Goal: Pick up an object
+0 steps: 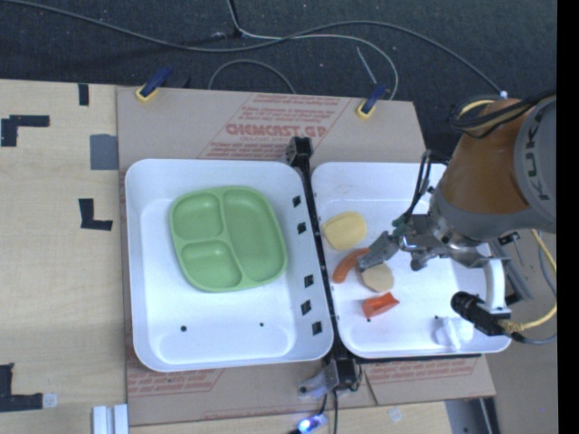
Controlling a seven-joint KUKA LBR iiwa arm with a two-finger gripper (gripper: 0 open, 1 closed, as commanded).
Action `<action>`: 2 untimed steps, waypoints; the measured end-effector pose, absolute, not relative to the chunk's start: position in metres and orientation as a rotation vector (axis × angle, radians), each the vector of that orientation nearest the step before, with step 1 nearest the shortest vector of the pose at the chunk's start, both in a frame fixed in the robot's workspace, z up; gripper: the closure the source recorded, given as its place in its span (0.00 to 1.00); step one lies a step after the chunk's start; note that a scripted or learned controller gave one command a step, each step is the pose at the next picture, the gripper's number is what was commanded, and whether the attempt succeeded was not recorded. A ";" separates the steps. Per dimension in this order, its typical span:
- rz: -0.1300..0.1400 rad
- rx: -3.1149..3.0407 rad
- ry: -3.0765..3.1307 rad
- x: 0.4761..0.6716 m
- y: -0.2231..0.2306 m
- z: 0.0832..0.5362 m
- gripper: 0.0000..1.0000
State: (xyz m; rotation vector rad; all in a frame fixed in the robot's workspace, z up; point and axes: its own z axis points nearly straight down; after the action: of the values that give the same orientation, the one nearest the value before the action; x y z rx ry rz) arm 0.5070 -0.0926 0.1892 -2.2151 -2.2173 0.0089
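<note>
My gripper [384, 250] hangs low over the left half of the right bin [412, 183], reaching in from the right. Its tip is just above a pale tan lump [378, 279] and against the end of an orange-red carrot-like piece [347, 266]. A yellow rounded object [345, 230] lies just up and left of the tip. A small red-orange piece [381, 305] rests below the tan lump. The view shows nothing held in the gripper.
A green divided plate [226, 239] lies in the left bin [149, 315]. A white crumpled item [450, 334] sits in the right bin's near right corner, beside a black part of the arm [475, 310]. A black divider [312, 251] separates the bins.
</note>
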 end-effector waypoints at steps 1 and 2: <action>0.009 -2.215 -2.217 0.506 -0.094 0.144 0.00; 0.009 -2.212 -2.219 0.507 -0.093 0.154 1.00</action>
State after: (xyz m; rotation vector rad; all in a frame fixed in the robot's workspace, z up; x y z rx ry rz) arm 0.5066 -0.0934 0.1543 -2.2124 -2.2187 0.0086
